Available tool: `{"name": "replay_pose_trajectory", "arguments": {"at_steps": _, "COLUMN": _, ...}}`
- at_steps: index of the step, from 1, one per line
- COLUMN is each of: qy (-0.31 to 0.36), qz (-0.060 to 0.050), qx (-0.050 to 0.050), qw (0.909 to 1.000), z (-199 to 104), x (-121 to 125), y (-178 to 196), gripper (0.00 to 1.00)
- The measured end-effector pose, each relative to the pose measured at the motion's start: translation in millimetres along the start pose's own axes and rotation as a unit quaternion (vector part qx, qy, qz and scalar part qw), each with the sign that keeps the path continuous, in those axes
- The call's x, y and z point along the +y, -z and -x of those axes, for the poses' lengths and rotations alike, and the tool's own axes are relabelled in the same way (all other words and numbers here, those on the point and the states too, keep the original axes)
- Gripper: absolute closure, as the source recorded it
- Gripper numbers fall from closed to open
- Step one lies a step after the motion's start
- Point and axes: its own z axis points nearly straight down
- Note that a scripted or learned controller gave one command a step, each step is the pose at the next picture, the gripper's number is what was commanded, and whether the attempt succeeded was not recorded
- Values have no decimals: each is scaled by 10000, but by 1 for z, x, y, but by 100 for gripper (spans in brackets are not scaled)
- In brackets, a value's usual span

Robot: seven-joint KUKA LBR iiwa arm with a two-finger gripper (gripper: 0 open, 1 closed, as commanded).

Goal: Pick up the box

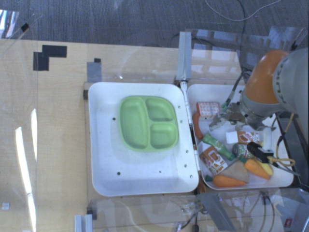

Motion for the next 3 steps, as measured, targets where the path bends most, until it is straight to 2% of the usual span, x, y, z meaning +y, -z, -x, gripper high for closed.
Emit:
{"name": "replay_pose_trajectory", "arguments": {"at_steps": 1, "qy": -211, "qz": -8, "qx": -7, "qw": 9998, "z": -6, "x": 72, "y": -10, "gripper": 0}}
{"name": "replay_pose_trajectory", "arguments": {"at_steps": 2, "qy": -168, "qz": 48, "qx": -4, "qw": 9998, "z": -9, "x": 76, "y": 4, "gripper": 100}}
{"name": "replay_pose_trajectory", "arguments": {"at_steps": 3, "qy": -168, "qz": 33, "qx": -17, "qw": 9999, "z": -7, "x": 74, "y": 3, "gripper": 0}}
